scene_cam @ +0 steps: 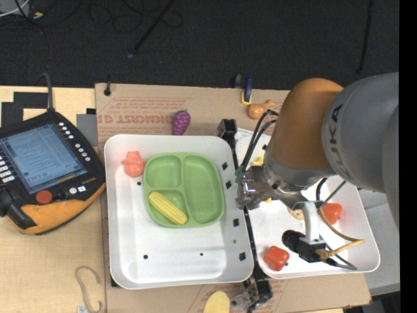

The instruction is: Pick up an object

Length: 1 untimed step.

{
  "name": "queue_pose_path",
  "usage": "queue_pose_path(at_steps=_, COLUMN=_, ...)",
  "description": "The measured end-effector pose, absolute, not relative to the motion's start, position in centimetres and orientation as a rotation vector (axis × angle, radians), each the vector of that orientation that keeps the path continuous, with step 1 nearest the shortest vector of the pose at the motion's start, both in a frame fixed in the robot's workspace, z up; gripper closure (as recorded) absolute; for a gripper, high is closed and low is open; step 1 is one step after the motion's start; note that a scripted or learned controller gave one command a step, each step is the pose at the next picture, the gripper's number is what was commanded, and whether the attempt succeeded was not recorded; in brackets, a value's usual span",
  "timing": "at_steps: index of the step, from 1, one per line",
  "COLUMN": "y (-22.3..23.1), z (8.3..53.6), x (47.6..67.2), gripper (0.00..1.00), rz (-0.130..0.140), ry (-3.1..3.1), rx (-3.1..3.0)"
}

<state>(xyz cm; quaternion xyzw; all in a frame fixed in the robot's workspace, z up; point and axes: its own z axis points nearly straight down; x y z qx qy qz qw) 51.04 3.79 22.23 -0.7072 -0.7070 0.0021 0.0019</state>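
My arm reaches in from the right and hangs over the right bin (365,253), covering much of it. The gripper (249,193) sits low at that bin's left wall, by the divider between the two bins, mostly hidden under the wrist. In the right bin a red pepper (276,257) lies near the front left. A second red piece (332,212) lies further right. The left bin (169,259) holds a green divided plate (195,175) with a yellow corn cob (168,208) on it. A pink-orange toy (133,163) lies at its back left corner.
A teach pendant (45,168) lies on the bench at left. Purple grapes (181,120) and an orange gourd-like toy (257,109) rest on the cardboard behind the bins. A yellow lemon-like toy (217,301) sits in front. A metal hook (88,285) is at the front left.
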Motion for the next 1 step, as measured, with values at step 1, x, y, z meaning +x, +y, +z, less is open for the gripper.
queue_pose_path(at_steps=1, y=3.7, z=23.71, x=51.78, gripper=1.0, rz=0.002, ry=-2.219, rx=-2.221)
